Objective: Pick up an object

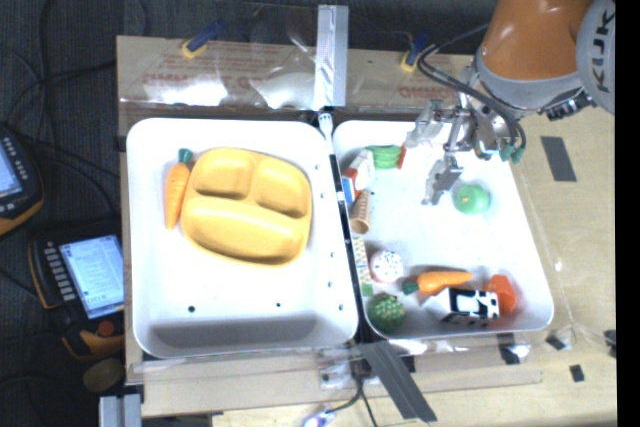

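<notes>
My gripper (447, 177) hangs over the upper middle of the right bin (528, 245), fingers open and pointing down, nothing between them. A green ball (472, 199) lies just to its right. A green block (381, 158) and a red-and-white box (358, 173) sit to its left by the bin's upper left corner. Along the front of the bin lie a carrot (440, 281), a black-and-white cow toy (470, 306), an orange piece (502, 292), a green bumpy ball (387, 312) and a white spotted ball (385, 266).
The left bin (150, 295) holds a yellow divided tray (245, 205) and a carrot (176, 193) by its left side. An ice-cream cone toy (359, 211) leans at the divider between the bins. The arm's orange band (540, 5) stands above the right bin's far edge.
</notes>
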Motion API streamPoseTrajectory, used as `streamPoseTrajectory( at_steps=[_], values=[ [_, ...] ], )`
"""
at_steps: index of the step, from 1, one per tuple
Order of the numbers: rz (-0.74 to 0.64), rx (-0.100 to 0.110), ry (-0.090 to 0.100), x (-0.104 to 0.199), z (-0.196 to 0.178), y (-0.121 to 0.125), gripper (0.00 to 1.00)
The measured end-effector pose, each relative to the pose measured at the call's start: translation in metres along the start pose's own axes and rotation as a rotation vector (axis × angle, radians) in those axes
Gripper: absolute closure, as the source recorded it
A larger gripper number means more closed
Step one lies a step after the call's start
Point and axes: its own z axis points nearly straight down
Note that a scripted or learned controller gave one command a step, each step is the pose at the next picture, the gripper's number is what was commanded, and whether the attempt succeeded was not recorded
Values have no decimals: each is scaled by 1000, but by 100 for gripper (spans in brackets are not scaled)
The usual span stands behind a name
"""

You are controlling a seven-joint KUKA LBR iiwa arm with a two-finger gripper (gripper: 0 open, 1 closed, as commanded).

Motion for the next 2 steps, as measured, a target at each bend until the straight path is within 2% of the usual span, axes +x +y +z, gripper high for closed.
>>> streamPoseTrajectory(
  at_steps=[1, 2],
  values=[
    [-132, 1, -3, 53, 147, -8, 0],
    [-247, 4, -16, 94, 149, -48, 0]
  ],
)
